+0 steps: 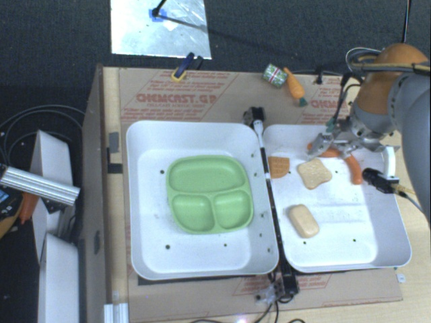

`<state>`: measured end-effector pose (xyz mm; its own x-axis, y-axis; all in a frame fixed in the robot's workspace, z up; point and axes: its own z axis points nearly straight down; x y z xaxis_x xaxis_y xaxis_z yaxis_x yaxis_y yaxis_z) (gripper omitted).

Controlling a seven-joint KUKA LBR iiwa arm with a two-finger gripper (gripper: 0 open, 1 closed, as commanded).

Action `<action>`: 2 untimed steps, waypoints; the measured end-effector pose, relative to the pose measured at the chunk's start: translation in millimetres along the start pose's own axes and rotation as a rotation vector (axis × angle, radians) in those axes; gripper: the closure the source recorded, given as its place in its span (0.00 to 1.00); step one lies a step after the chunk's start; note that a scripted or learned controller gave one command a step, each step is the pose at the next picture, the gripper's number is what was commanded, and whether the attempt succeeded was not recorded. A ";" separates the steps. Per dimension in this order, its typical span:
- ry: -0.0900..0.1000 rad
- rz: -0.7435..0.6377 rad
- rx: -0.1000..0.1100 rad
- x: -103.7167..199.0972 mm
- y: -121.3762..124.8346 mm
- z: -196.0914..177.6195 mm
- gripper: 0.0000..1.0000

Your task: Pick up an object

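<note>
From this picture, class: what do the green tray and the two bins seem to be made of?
Green tray: probably moulded plastic, matte, with smooth rounded compartments. Left bin and right bin: likely thin white plastic, slightly glossy, with rounded formed rims.

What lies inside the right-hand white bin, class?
In the right bin: a bread slice, a potato-like roll, a brown cracker and an orange carrot-like piece. The gripper covers part of another orange item beneath it.

The surface [202, 93], a brown printed board, is carrying two white bins side by side: one [145, 180] well left of the fingers [331, 142], one [377, 237] beneath them. A small can [275, 74] and a carrot [295, 87] are lying behind them.
</note>
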<state>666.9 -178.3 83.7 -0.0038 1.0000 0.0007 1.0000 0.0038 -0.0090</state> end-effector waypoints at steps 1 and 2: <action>0.000 0.000 0.000 -3.6 0.0 0.0 0.00; 0.000 -0.001 0.000 -3.6 0.1 0.1 0.00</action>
<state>667.0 -181.9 83.6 -0.0051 1.0000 0.0004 0.9999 0.0051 -0.0090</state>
